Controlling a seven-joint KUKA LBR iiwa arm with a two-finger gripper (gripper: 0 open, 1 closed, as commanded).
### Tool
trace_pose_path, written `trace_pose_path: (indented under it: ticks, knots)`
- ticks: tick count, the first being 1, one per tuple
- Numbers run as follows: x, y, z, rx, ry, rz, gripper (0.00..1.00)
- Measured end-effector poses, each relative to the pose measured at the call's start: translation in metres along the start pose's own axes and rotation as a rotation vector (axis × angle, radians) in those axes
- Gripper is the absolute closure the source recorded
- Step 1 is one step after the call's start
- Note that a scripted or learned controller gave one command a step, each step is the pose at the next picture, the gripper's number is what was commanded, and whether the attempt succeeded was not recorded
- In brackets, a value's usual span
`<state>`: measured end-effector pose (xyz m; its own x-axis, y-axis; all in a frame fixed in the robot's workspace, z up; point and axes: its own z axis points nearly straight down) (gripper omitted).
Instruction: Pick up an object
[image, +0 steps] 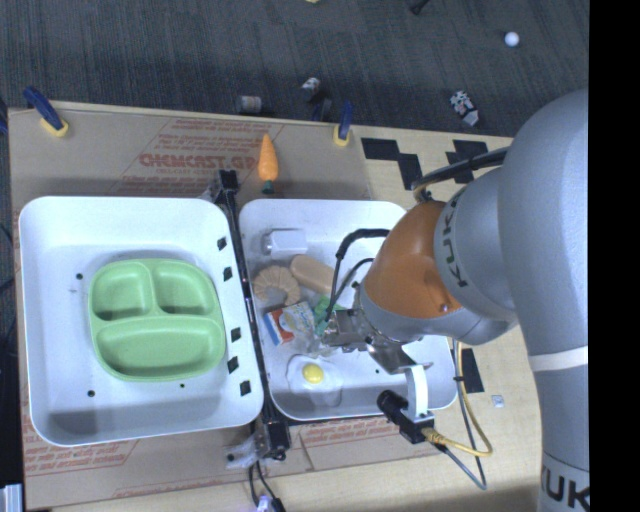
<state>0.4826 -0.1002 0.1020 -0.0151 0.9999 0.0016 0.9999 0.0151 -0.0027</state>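
The arm (470, 270) reached in from the right and hung low over the right bin (385, 215), its wrist covering the pincer (335, 335), so whether it stood apart or together could not be told. The things to pick lay heaped in that bin: a fried-egg toy (312, 374) near the front wall, a crumpled packet (290, 322) in the middle, a tan bread-like piece (310, 270) and a small white block (285, 241) toward the back. A good try would probably settle on one piece standing apart, such as the egg, and descend squarely. The left bin (40, 300) held a green divided tray (155, 318). Both bins sat on a cardboard-covered desk (150, 150) above a dark carpeted floor (150, 50), with an orange carrot toy (267, 158) lying behind them.
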Motion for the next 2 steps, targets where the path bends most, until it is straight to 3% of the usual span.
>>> trace_pose_path:
  ticks: [1,2]
  knots:
    - [-0.039,-0.006,-0.129,-0.006,-0.003,0.010,1.00]
    - [-0.107,0.009,-0.165,-0.005,-0.003,0.011,1.00]
